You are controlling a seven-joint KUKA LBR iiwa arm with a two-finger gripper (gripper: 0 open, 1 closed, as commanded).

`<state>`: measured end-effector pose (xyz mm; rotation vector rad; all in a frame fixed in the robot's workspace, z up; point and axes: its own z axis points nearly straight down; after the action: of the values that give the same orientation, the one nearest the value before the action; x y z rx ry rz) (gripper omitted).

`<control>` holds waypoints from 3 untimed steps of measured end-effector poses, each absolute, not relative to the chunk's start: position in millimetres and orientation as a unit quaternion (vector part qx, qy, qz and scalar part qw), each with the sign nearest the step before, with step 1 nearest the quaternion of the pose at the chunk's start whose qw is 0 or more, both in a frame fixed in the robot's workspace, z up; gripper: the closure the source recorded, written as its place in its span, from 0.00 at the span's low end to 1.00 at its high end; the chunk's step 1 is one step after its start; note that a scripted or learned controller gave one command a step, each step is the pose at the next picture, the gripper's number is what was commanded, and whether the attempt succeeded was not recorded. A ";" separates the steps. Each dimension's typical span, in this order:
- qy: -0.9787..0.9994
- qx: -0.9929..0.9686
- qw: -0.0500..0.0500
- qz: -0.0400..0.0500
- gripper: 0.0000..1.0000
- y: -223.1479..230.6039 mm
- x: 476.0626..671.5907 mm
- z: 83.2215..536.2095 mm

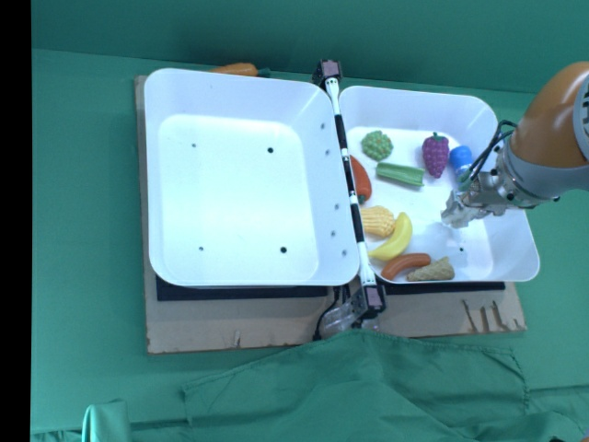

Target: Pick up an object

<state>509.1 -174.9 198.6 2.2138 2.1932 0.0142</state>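
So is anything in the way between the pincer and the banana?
Nothing visible blocks it. The pincer hangs over bare white floor in the right bin, and the banana lies to its left across open floor. The corn touches the banana's far side, away from the pincer.

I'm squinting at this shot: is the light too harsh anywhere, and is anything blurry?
In the camera view, the floor of the left shallow white plastic bin glares almost blank; the small toy foods, like the curved yellow banana, stay fairly sharp with faint shadows; the metal claw looks soft, its detail hard to read.
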 end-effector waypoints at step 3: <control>0.705 0.709 0.010 0.004 1.00 -171.8 492.6 185.4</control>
<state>492.6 -171.8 185.4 2.2128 2.2011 0.0136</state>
